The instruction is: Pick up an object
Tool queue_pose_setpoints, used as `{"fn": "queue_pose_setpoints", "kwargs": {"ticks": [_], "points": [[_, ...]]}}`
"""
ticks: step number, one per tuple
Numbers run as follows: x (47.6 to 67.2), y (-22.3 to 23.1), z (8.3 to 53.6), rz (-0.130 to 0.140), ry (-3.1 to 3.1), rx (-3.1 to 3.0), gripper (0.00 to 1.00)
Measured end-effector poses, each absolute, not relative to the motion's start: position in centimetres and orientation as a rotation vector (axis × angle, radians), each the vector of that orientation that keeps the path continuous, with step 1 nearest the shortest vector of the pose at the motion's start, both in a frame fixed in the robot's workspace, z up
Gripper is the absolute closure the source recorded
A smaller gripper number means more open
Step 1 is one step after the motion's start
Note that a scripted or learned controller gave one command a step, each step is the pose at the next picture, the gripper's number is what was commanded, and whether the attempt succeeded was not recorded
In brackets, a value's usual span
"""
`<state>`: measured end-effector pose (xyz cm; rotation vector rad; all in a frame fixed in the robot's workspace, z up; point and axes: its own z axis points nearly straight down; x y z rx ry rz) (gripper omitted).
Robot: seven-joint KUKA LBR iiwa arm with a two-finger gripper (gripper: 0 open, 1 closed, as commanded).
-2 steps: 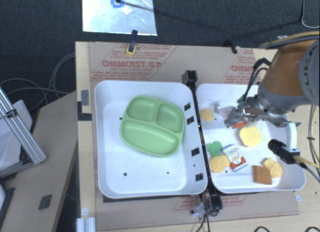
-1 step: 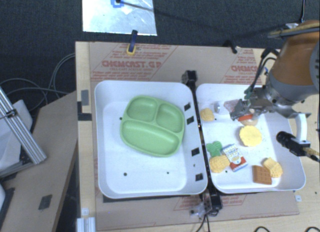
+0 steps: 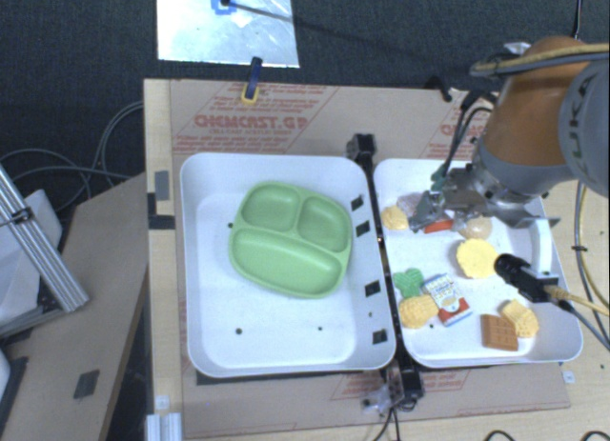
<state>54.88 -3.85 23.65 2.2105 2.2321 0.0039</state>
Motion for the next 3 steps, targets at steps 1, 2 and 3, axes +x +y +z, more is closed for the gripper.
{"fn": "queue_pose_setpoints", "kwargs": {"ticks": [1,2,3], "points": [[53.1,1.5,21.9,0.002,2.231,2.213,1.00],[52.4,2.9,21.8,0.001,2.230,2.214,1.00],[52.4,3.1,22.2,0.002,2.228,2.213,1.00]]}}
